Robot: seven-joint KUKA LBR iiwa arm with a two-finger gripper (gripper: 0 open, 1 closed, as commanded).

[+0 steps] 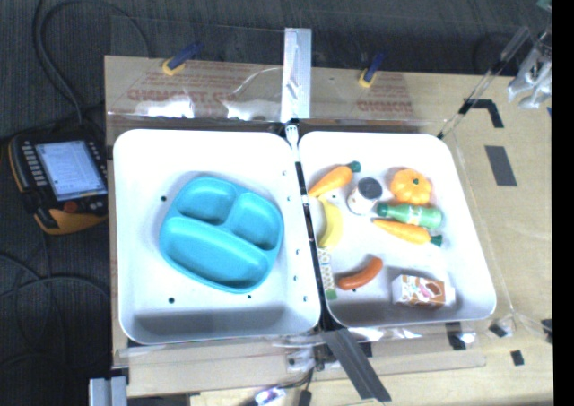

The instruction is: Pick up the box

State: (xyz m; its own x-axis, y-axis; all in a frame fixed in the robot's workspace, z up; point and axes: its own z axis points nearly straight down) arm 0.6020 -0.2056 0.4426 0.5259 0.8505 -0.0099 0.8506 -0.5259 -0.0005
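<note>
The box (419, 290) is a small carton printed in white, orange and brown. It lies on its side in the front right corner of the right bin (466, 216), close to the front wall. Nothing rests on top of it. A red-orange sausage (358, 272) lies just to its left with a small gap between them.
The right bin also holds a carrot (330, 179), a banana (328, 223), a dark round piece (369, 188), an orange pumpkin (411, 185), a green bottle (410, 213) and a second carrot (404, 232). In the left bin (143, 306) sits a blue divided plate (222, 230).
</note>
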